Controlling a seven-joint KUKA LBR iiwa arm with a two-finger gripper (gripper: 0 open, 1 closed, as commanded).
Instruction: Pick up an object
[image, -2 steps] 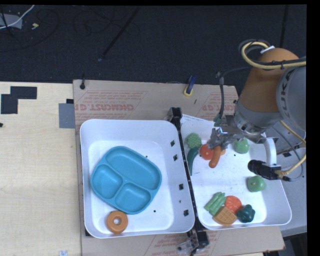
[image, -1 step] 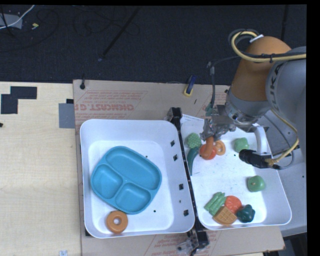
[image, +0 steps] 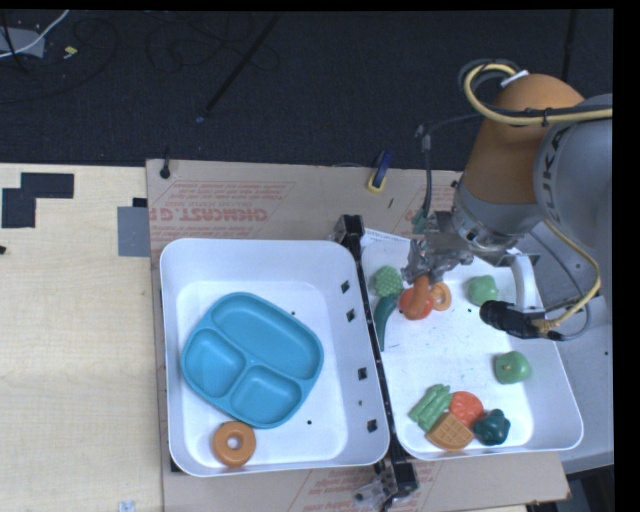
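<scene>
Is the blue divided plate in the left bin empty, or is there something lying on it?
Empty. The blue plate shows all three compartments bare, and the doughnut lies beside it on the floor of the left bin, not on it.

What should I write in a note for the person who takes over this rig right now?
Gripper: low in the right bin, over an orange-red toy; fingers' state unclear, no grasp confirmed.
Right bin also holds green pieces and a toy cluster near its front.
Left bin: blue divided plate, donut.
Done: nothing visibly lifted.
Left: grasp and lift one object.
</scene>
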